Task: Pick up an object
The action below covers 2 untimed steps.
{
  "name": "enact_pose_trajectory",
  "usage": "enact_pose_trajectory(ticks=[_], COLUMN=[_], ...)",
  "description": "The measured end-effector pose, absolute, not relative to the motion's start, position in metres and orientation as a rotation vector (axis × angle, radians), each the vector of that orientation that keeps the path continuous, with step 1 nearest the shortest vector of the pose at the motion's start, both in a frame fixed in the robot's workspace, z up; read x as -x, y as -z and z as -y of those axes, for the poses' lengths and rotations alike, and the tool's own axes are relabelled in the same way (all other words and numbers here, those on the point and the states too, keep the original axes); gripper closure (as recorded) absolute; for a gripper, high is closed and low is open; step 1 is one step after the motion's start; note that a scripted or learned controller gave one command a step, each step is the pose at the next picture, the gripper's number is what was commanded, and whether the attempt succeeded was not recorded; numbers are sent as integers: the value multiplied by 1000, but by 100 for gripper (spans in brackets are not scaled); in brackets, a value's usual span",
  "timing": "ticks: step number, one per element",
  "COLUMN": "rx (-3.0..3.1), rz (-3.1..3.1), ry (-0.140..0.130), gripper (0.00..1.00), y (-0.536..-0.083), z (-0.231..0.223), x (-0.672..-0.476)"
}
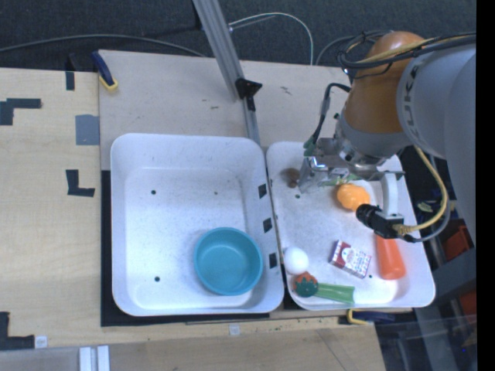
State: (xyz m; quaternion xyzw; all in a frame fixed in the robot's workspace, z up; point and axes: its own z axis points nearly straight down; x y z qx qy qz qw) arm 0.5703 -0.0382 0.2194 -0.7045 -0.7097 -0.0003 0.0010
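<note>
My gripper (311, 173) hangs low over the far left part of the right bin (418, 288), under the arm's orange band. A small brown object (291, 178) lies just left of it, close to the bin's wall. An orange ball (352, 197) rests just to the gripper's right. Nearer the front lie a white ball (295, 259), a red and white box (350, 259), an orange-red cylinder (391, 258) and a green stick with a teal end (323, 289). I see nothing held in the gripper.
The left bin (155, 168) holds a blue bowl (227, 261) at its front right. A grey metal pole (224, 45) slants in from the top to the divide between the bins. A white tube (389, 193) and a black cable fitting (377, 219) lie by the arm.
</note>
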Motion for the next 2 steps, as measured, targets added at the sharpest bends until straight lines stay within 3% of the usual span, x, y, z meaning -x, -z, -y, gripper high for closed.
enact_pose_trajectory(ticks=[2], rx=[2212], rz=[2228], ry=[1], gripper=[100], y=[-214], z=[-74], x=[-609])
